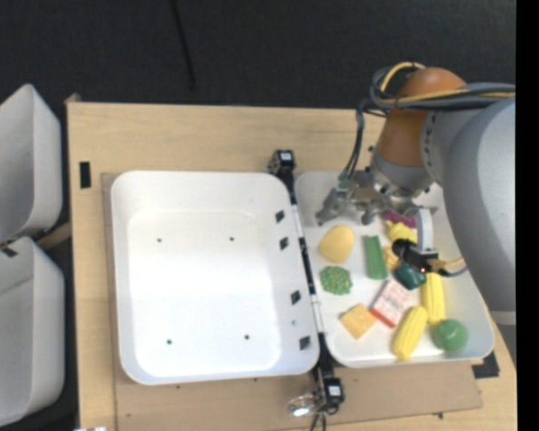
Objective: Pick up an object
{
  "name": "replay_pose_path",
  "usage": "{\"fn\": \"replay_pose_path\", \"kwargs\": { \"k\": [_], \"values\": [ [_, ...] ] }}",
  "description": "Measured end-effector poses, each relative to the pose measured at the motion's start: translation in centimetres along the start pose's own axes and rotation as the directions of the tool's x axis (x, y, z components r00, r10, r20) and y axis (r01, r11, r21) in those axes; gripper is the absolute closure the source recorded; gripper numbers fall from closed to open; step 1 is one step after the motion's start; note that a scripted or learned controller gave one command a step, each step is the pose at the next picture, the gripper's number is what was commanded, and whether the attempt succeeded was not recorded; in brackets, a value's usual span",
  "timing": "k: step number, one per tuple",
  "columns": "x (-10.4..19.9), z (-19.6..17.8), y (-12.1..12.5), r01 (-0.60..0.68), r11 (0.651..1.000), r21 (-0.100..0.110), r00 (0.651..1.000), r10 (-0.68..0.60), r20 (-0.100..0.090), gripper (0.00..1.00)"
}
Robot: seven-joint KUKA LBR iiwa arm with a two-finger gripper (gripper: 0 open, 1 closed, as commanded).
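Arm: the grey KUKA arm (pixel 481 187) is reaching in from the right, its orange band (pixel 411 124) sitting above the wrist, over the far end of the right bin.
Pincer: the pincer (pixel 346 206) is hanging low over the far-left part of the right bin, its two fingers splaying apart, open, with nothing showing between them.
Right bin: the shallow white bin (pixel 341 348) is lying on the wooden worktop (pixel 198 133) and is holding all the toy food.
Lemon: a yellow lemon-like piece (pixel 337 242) is lying just in front of the pincer, apart from the fingers.
Green stick: a long green block (pixel 375 257) is lying just right of the lemon.
Broccoli: a bumpy green piece (pixel 336 281) is sitting just in front of the lemon.
Cheese wedge: an orange-yellow wedge (pixel 357 321) is resting near the bin's front.
Carton: a small red and white packet (pixel 391 303) is lying beside the wedge.
Corn: one yellow cob (pixel 410 330) is lying at the front, a second (pixel 434 296) just behind it.
Green ball: a round green piece (pixel 449 334) is sitting in the front right corner, touching the front cob.
Left bin: the second white bin (pixel 198 277) is lying alongside, on the left.
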State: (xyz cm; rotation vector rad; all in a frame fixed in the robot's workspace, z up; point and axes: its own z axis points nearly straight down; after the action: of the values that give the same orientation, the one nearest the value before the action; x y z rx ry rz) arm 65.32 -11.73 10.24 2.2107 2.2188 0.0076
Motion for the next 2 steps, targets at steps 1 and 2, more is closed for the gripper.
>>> {"fn": "replay_pose_path", "kwargs": {
  "k": [1, 2],
  "values": [
    [0.02, 0.11, -0.43, -0.001, 1.000, 0.009, 1.000, 0.001, -0.001, 0.00],
    [0.02, 0.11, -0.43, -0.001, 1.000, 0.009, 1.000, 0.001, -0.001, 0.00]
  ]
}}
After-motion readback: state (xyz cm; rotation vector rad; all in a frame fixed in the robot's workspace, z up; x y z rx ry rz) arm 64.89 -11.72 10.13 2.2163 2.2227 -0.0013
